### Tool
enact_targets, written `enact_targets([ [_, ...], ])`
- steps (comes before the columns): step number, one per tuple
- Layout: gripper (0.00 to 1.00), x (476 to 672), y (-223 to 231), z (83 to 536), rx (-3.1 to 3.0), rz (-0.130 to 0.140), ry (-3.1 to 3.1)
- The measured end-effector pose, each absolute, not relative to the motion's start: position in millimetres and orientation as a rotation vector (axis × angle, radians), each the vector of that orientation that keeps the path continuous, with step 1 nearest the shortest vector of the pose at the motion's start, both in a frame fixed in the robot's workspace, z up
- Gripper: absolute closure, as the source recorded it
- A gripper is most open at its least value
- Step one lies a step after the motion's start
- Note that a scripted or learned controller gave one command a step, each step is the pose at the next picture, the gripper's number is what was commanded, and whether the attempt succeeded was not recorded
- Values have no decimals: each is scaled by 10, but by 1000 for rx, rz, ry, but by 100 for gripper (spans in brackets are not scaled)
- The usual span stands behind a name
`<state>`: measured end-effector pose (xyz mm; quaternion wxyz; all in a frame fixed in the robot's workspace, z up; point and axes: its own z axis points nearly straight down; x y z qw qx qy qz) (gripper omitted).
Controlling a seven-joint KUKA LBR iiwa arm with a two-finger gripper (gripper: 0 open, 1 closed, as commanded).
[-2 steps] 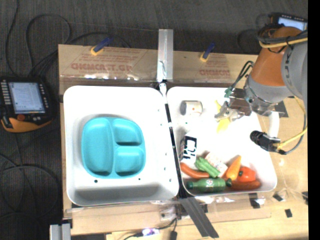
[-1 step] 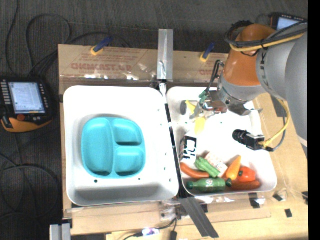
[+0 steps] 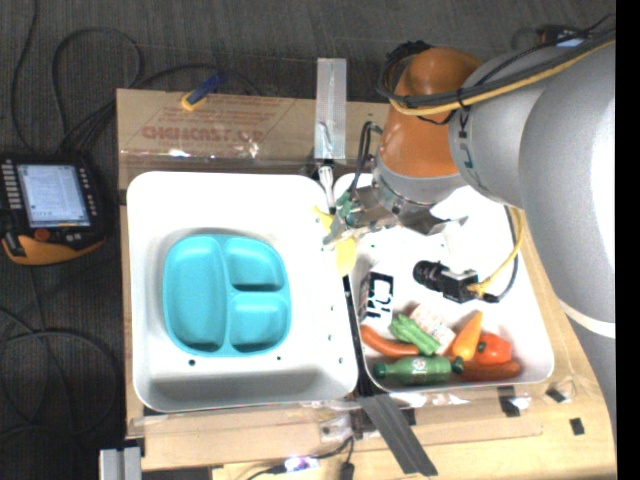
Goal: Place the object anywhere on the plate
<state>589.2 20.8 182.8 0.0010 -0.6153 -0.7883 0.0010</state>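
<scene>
One teal plate (image 3: 226, 293) in left bin (image 3: 150, 368); pincer (image 3: 338, 223) over bins' shared edge, grip unclear

Two bins side by side. Left bin (image 3: 150, 368): plate (image 3: 225, 293) lies in its middle, nothing on it. Right bin (image 3: 533, 348): toy food heaped at the near end, with a bottle (image 3: 415, 369) nearest the front wall, a carrot (image 3: 465, 336) behind it to the right, bean pods (image 3: 415, 330) to the carrot's left, and a card (image 3: 378, 296) behind the heap by the left wall. Gripper (image 3: 338, 223) sits over the wall between the bins, toward the far end; arm (image 3: 520, 118) enters from the right above the right bin. Cardboard sheet (image 3: 220, 128) lies behind the left bin. Handheld screen (image 3: 50, 198) lies left of the bench.
</scene>
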Motion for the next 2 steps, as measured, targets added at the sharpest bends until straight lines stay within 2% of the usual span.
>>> enact_targets([
  [1,100,6326,-143,1831,-1703,5,-2641],
  [2,100,5862,700,1830,-1518,1,-2748],
])
